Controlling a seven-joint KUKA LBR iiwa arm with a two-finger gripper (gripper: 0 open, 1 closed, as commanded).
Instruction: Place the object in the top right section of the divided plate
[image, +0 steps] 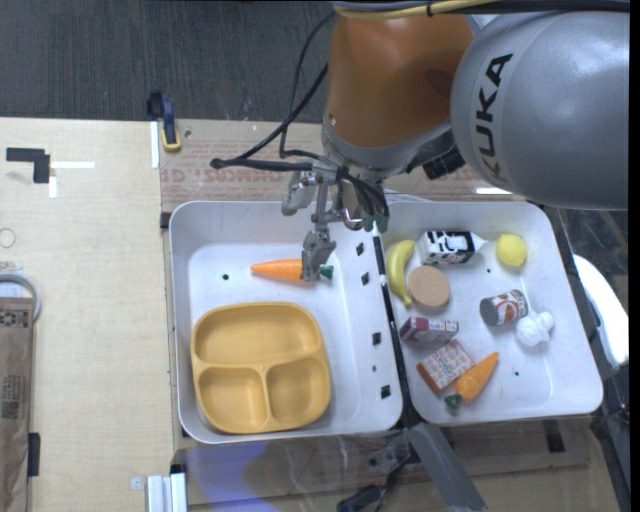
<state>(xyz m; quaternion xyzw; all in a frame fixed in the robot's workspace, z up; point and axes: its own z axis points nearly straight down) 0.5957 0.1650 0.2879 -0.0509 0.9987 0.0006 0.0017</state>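
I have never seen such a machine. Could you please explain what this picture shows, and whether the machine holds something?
One camera looks down at a slant on a bench with two white bins. The big grey and orange shape is a robot arm; its gripper hangs over the left bin, at the green end of a toy carrot. I cannot tell whether it grips the carrot. Below lies a yellow divided plate with three sections. The right bin holds toy food: a banana, a lemon, a second carrot, a can and small cartons.
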